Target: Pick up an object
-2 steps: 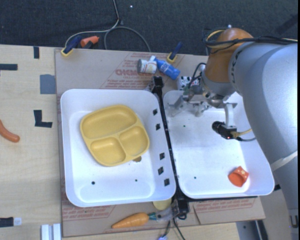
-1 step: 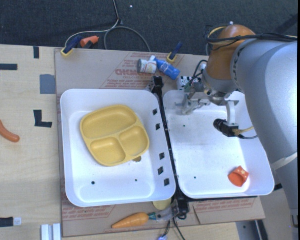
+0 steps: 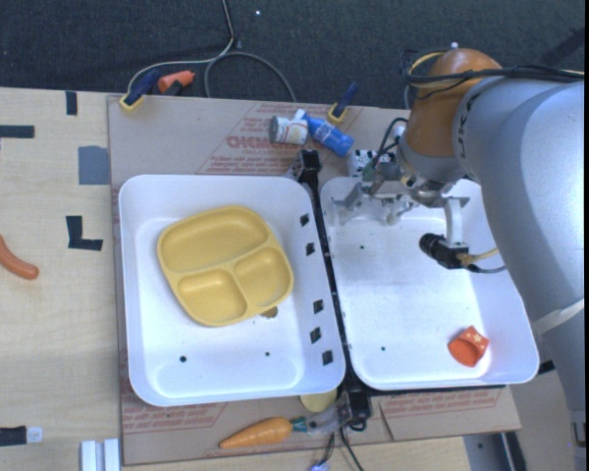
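Note:
A small orange object [image 3: 468, 345] lies in the right bin [image 3: 412, 292], near its front right corner. A yellow divided plate [image 3: 226, 263] rests in the left bin [image 3: 147, 351], with a small dark bit showing at its lower right edge. My gripper [image 3: 375, 199] hangs low over the far left part of the right bin, close to the wall between the bins. It is well apart from the orange object, and I see nothing held in it. The grey arm with its orange band [image 3: 442, 96] reaches in from the right and hides the bin's far right corner.
A blue-and-white bottle [image 3: 311, 131] lies behind the bins. An orange sausage-shaped item [image 3: 13, 256] sits on the bench at far left. A carrot [image 3: 260, 432] lies in front of the bins. Clamps [image 3: 157, 84] and cables line the back edge.

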Tool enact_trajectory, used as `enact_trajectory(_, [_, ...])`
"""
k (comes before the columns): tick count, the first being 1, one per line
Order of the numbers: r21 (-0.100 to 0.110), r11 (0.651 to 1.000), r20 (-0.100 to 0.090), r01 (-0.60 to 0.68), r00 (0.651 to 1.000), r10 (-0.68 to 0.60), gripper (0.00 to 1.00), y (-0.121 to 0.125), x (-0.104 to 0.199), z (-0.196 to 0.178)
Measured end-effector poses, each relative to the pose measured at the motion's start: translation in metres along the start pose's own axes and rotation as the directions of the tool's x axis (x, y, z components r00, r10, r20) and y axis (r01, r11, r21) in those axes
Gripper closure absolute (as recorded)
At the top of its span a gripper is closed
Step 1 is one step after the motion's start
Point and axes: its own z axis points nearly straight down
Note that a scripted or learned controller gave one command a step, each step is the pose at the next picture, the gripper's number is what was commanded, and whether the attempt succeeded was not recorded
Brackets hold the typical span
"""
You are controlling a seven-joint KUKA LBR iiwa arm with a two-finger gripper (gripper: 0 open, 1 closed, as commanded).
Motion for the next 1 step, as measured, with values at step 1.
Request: enact_trajectory(1, [0.0,1.0,-0.001,0.001,1.0,-0.001,1.0,0.0002,0.0005,-0.01])
